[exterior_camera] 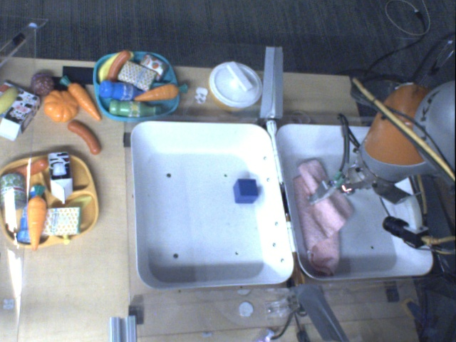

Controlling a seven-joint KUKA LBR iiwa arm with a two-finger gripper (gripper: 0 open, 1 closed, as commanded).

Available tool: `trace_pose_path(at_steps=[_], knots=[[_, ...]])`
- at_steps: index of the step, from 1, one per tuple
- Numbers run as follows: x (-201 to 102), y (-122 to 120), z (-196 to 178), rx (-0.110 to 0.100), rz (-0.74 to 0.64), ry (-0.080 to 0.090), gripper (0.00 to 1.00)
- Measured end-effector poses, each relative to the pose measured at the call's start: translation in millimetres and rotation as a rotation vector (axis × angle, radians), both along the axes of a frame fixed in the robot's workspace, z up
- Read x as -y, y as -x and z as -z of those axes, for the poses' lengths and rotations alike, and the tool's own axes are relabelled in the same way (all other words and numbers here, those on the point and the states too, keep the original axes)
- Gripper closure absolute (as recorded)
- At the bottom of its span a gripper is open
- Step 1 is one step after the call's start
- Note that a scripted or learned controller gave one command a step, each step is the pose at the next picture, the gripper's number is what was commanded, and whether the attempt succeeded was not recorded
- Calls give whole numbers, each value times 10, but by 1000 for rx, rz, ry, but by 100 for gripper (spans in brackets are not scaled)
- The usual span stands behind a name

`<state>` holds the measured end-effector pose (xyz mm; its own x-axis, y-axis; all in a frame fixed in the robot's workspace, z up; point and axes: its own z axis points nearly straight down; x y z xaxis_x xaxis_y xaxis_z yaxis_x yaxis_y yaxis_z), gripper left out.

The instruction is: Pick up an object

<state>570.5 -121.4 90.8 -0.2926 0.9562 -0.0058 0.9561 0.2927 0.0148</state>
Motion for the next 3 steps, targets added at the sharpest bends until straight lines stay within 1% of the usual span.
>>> trace_pose_path(at_steps=[1, 2, 3], knots=[[-252, -389, 1, 1, -49, 0, 0], [-296, -649, 6, -3, -86, 1, 0], [-199, -112, 1, -2, -114, 1, 0]])
